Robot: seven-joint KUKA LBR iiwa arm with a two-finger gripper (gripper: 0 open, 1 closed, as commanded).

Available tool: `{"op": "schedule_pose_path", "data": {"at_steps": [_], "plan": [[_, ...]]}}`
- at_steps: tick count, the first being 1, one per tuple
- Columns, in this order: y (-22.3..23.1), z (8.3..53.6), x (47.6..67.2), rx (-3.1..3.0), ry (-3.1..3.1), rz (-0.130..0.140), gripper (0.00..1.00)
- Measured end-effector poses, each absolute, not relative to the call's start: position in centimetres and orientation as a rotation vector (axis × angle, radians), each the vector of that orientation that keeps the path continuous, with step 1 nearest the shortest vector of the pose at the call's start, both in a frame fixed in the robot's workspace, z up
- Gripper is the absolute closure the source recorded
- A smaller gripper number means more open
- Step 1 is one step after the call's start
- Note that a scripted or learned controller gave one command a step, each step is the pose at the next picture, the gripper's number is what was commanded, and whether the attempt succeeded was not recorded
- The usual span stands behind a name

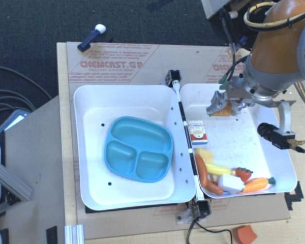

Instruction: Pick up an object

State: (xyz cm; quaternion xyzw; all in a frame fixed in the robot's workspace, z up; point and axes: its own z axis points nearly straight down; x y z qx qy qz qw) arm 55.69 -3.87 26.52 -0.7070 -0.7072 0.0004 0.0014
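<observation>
Pincer (222, 107) is hanging low over the far part of the right bin (274, 156), fingers closing around a small orange-brown object (224, 112) that is showing between them. Whether it is lifting clear of the bin floor, cannot tell. Judging the grasp as made, the raise as still to confirm. Toward the viewer from the pincer, a small carton (196, 134) is lying by the divider. Further toward the viewer, toy foods (226, 177) are heaping in the corner. Well off to the side, a blue tray (139, 149) is sitting in the left bin (91, 151).
</observation>
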Motion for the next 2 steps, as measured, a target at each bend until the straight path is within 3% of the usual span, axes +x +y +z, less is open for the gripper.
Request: {"op": "schedule_pose_path", "data": {"at_steps": [1,2], "plan": [[-1.3,26.1,51.6,-2.219,-2.22,0.002,1.0],[-6.4,27.1,48.7,-2.221,-2.218,0.003,1.0]]}}
